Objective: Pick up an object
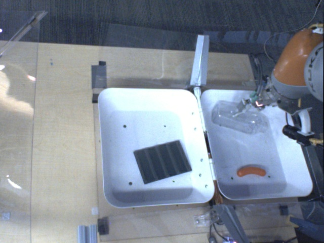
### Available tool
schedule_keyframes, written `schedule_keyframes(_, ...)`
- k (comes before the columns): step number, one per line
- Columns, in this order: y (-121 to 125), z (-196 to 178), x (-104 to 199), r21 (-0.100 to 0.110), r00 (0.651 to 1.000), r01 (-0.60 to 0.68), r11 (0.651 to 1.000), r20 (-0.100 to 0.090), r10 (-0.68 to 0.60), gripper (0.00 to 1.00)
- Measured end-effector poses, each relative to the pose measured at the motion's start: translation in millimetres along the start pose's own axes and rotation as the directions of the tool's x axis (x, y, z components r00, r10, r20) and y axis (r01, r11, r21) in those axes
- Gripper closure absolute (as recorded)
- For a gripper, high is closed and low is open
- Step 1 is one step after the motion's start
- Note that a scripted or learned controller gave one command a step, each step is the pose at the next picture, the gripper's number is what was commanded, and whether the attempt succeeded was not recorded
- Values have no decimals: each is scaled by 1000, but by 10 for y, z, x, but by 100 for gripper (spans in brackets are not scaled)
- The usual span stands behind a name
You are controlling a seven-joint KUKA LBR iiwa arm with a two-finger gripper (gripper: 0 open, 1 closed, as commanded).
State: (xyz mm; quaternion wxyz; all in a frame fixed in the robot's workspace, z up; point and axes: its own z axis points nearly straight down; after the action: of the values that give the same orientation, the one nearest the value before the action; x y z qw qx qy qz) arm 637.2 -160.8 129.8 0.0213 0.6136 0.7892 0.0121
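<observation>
A clear plastic bottle (238, 118) lies on its side at the back of the right bin (291, 173). My gripper (255, 102) is at the bottle's upper right end, touching or just above it; the arm's orange band rises behind it at the far right. An orange sausage-shaped object (251, 172) lies near the front of the same bin, well away from the gripper. In the left bin (147, 93), a dark ribbed rectangular pad (162, 161) lies flat, slightly turned.
A raised divider strip (205, 135) separates the two bins. A metal post (199, 59) stands behind their junction. Pale wooden bench surface (50, 135) stretches to the left of the bins.
</observation>
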Motion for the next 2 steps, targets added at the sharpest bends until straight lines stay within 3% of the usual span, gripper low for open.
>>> schedule_keyframes(1, 208, 38, 161, -11, 990, 140, 990, 9, -139, 0)
schedule_keyframes(2, -243, -371, 406, 38, 999, 28, 999, -17, -27, 0)
